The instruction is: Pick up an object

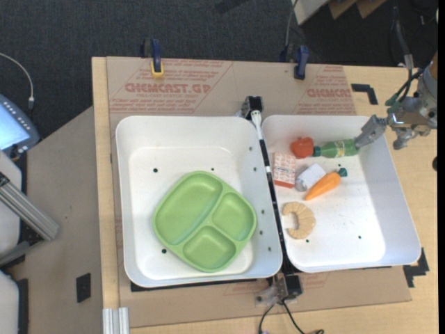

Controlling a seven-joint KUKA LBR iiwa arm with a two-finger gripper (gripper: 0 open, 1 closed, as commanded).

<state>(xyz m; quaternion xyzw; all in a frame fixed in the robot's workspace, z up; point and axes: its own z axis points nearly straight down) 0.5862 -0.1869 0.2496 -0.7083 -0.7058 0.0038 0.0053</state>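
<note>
While the green bottle (338, 148) lies on its side near the far wall of the right bin (389, 207), beside the tomato (302, 147), the gripper (383, 135) stands just right of it, fingers spread apart, holding nothing.

Left bin (132, 186): divided plate (204, 220). Right bin (389, 214): bottle (336, 148) at back, tomato (302, 147) left of it, carrot (322, 185) and bagel piece (300, 220) nearer front.

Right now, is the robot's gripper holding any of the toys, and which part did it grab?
Nothing is held. The gripper sits at the right bin's far right edge, one finger reaching toward the end of the green bottle, with no toy between its fingers.
</note>
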